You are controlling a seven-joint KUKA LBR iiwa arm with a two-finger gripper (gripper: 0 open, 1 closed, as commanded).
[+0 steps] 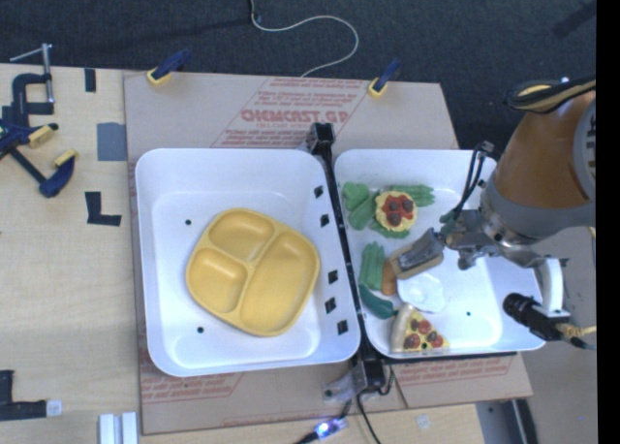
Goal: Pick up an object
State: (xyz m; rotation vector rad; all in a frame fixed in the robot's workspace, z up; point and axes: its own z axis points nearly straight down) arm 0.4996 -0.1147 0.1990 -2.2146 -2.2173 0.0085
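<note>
End effector [423, 256] hovers low over right bin [484, 335], near toy food pile [387, 238] along its left wall; jaw state we cannot tell. We judge pieces light, stiff, slick; grip narrow edges.

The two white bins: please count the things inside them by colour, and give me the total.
Yellow: 1, the divided plate
Green: 3, the leafy pieces
Yellow with red: 2, the round toy and the pizza slice
White: 1, the lump
Total: 7
</note>
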